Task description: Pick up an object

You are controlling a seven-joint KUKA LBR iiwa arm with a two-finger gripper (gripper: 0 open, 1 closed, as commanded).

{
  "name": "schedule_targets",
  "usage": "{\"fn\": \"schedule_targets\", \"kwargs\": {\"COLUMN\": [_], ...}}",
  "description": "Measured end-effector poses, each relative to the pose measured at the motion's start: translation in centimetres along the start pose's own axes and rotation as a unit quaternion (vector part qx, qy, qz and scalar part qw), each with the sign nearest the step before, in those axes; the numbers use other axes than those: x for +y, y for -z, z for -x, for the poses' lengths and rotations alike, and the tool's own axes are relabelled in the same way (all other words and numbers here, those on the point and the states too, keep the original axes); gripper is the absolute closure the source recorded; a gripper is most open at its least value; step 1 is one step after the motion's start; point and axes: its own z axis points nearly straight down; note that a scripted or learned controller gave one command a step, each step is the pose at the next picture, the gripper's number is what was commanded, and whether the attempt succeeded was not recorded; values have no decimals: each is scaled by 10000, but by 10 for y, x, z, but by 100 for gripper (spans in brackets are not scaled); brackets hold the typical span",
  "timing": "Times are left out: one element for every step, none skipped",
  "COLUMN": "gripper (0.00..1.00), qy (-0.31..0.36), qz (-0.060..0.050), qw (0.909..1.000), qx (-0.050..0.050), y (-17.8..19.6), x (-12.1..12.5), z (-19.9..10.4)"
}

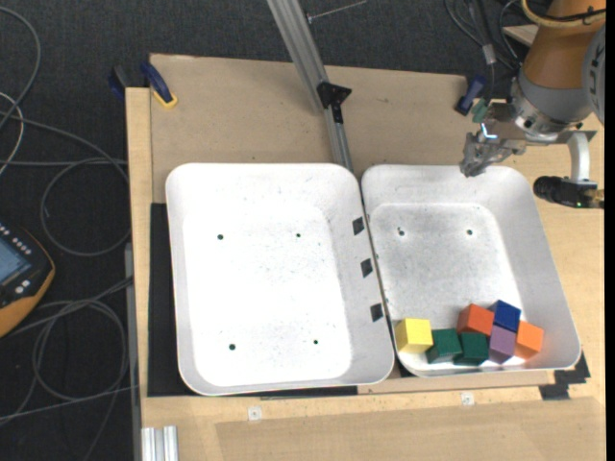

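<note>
A pale wooden tabletop [250,104] carries two shallow white bins side by side, and the right bin [437,248] serves here as the landmark. The left bin [259,277] touches its left wall, with three small black clips [366,267] along the seam between them. In the right bin's near corner a cluster of small blocks lies packed together: a yellow block [415,333] at the left end, two green blocks [457,346] beside it, an orange block [475,319] and a blue block [506,313] behind, a purple block [503,343] and a second orange block [529,337] at the right end. The bin's floor is speckled with fine dark marks.

The gripper [475,164] hangs over the right bin's far rim, well apart from the blocks; whether its fingers are apart or together cannot be told. A grey metal pole [306,51] slants up from behind the bin's far left corner. Blue clamps [158,82] sit at the tabletop's far corners. Dark carpet [67,65] with loose black cables [48,181] lies to the left of the tabletop.
</note>
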Motion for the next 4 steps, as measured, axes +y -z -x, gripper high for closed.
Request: {"fn": "schedule_targets", "kwargs": {"gripper": [100, 100, 100, 100], "qy": [2, 20, 29, 30], "qz": [-9, -47, -51, -47], "qw": [10000, 10000, 10000, 10000], "qx": [3, 21, 27, 29], "y": [18, 12, 12, 27], "x": [1, -18, -42, -68], "z": [0, -46, -105, -158]}}
